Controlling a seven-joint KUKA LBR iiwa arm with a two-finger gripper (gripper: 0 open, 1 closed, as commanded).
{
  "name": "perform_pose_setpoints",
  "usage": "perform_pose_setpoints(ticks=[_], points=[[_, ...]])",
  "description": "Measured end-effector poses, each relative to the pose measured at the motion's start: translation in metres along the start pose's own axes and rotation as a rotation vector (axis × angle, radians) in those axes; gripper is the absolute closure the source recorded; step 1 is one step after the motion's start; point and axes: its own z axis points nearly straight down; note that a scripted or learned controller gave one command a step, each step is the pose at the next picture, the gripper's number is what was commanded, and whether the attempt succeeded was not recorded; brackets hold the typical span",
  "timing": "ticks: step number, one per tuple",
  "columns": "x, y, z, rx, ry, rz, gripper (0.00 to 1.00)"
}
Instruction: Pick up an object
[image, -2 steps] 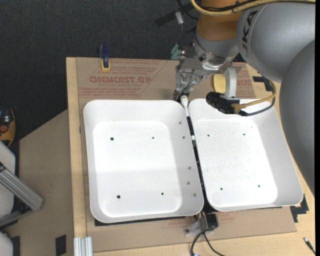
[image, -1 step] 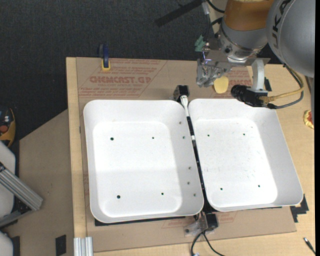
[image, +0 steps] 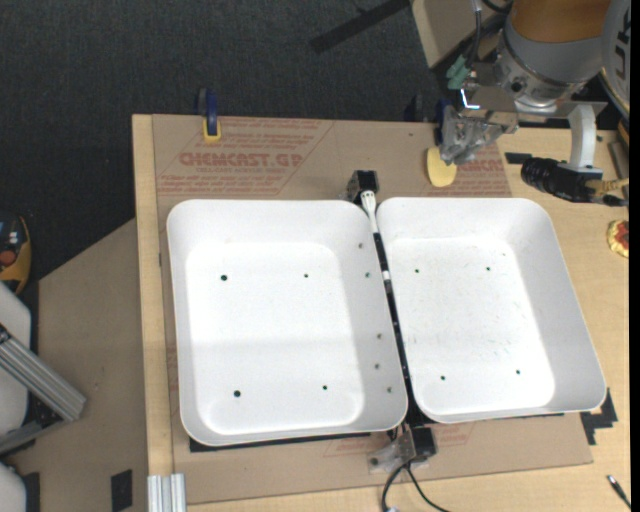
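**Yellow piece at the fingertips, beyond the bins**

Brown board under the two bins carries red print along its far edge; "CHEMCAST G.P" can be read above the left bin, with a fainter line over it too blurred to make out. More red lettering sits near the far right, partly covered and not legible.

A small pale yellow object lies on the board just past the far rim of the right bin, outside both bins. The gripper hangs directly over it, its tips at or touching the object's upper right side. Whether the fingers are apart or together cannot be told, and the object is not seen between them.

The left bin and right bin lie side by side, meeting along a black strip at the centre. A blue and yellow clamp grips the board's far left edge. Open board runs between the object and that clamp, along the far side.
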Motion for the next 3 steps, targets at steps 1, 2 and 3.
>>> perform_pose_setpoints(ticks=[1, 2, 3], points=[[0.092, 0.001, 0.102, 0.017, 0.004, -0.012, 1.0], [0.064, 0.009, 0.04, -0.002, 0.001, -0.002, 1.0], [0.124, 0.02, 0.123, 0.013, 0.003, -0.008, 1.0]])
